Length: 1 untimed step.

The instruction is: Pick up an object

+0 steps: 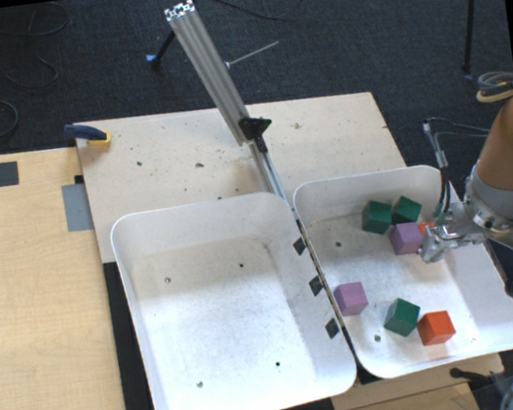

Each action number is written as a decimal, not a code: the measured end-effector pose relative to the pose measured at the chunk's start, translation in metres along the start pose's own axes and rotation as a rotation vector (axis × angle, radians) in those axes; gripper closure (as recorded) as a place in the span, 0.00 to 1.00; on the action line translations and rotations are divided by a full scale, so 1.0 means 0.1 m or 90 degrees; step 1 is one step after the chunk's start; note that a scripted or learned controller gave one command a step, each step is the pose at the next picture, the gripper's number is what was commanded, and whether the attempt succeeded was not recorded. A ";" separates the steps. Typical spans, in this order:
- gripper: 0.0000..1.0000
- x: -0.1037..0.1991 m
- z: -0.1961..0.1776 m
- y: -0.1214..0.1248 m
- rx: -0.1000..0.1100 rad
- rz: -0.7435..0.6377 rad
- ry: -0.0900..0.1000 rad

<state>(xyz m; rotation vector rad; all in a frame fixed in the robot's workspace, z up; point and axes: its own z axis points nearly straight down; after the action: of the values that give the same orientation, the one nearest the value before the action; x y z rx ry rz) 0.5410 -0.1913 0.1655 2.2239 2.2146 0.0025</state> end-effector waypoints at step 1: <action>1.00 -0.04 -0.52 0.11 0.000 -0.003 0.000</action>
<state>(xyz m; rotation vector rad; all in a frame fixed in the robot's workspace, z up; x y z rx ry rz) 0.5516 -0.1955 0.2177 2.2182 2.2203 0.0023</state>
